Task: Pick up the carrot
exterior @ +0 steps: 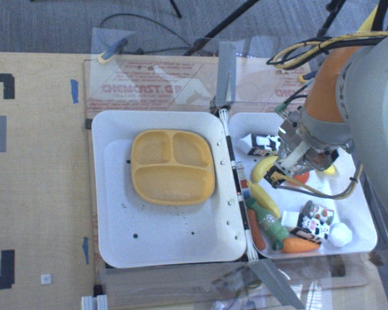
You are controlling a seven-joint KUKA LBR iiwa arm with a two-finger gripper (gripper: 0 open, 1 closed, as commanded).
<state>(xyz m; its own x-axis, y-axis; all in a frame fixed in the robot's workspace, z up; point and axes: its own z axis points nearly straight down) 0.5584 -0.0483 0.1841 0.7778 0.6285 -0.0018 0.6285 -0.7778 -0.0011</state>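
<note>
orange carrot (301,245) in right bin's (367,219) front, green bottle (270,224) beside it, gripper (283,172) over banana (263,168), claw state unclear

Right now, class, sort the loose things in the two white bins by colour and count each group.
Yellow: 3, divided plate, two bananas
Orange: 2, carrot, small carrot
Green: 1, vegetable
White: 1, ball
Patterned black-and-white: 2, packets
Total: 9
</note>
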